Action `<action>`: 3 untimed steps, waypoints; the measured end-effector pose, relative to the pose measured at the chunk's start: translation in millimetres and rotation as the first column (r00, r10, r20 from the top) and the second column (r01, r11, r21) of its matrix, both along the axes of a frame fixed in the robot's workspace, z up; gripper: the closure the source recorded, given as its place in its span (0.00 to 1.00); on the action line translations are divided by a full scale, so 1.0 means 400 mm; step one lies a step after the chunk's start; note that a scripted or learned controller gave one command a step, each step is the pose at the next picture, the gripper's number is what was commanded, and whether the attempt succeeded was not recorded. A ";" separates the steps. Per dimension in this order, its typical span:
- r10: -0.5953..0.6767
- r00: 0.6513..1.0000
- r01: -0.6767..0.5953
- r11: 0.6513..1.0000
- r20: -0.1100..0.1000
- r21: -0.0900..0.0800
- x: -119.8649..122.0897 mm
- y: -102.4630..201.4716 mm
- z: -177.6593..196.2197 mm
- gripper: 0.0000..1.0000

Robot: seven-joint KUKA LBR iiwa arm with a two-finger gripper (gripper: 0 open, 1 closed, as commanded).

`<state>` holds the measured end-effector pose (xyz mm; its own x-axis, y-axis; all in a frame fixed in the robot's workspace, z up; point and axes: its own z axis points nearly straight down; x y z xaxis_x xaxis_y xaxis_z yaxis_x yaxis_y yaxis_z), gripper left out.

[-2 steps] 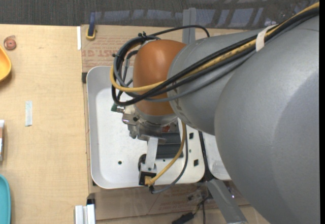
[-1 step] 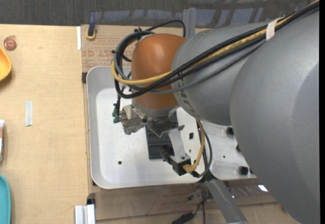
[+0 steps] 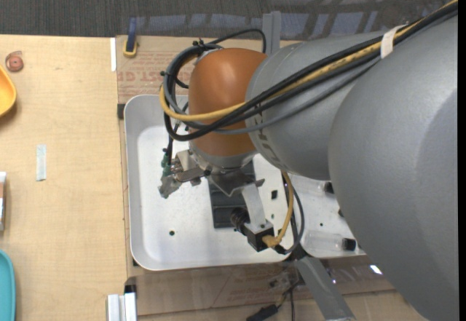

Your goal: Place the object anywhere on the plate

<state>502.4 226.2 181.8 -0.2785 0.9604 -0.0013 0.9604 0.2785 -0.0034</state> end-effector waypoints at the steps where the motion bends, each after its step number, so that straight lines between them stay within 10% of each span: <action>1: -0.343 0.939 0.343 0.939 -0.002 -0.003 0.011 -0.027 -0.230 0.00; 2: -0.469 0.883 0.469 0.883 0.002 -0.002 0.052 -0.233 0.117 0.00; 3: -0.736 0.677 0.736 0.677 0.002 -0.004 0.155 -0.176 0.009 0.00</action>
